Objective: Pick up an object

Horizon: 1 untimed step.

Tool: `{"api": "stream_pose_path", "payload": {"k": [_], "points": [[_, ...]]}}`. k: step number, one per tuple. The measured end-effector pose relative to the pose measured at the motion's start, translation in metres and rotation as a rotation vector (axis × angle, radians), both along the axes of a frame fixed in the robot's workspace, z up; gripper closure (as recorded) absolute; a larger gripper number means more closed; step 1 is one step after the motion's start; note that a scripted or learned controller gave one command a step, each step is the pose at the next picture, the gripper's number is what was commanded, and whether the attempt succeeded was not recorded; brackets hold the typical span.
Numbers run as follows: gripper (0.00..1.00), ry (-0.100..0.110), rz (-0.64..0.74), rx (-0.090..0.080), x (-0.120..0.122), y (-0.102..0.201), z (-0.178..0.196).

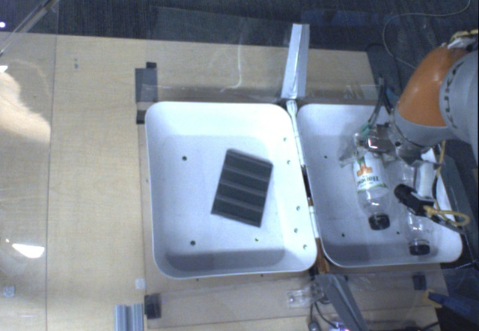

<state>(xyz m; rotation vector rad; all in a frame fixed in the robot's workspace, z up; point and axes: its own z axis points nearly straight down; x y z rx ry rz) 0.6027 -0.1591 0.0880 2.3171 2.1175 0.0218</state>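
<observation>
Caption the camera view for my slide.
KUKA arm reaches over right bin holding clear bottles; ridged dark block in left bin.

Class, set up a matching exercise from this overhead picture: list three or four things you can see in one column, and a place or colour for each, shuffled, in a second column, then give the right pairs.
Things
1. dark ribbed block
2. clear bottle
3. orange band
4. metal bar

Descriptions
A. on the arm, above the wrist
B. lying in the right bin
C. lying in the left bin
D. on the bench beyond where the bins meet

Pairs: 1-C, 2-B, 3-A, 4-D
</observation>
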Motion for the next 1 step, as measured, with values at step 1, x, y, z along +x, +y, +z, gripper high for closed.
{"api": "stream_pose_path", "payload": {"k": [1], "points": [[1.0,-0.003,0.002,0.002,0.002,0.0018,0.0118]]}}
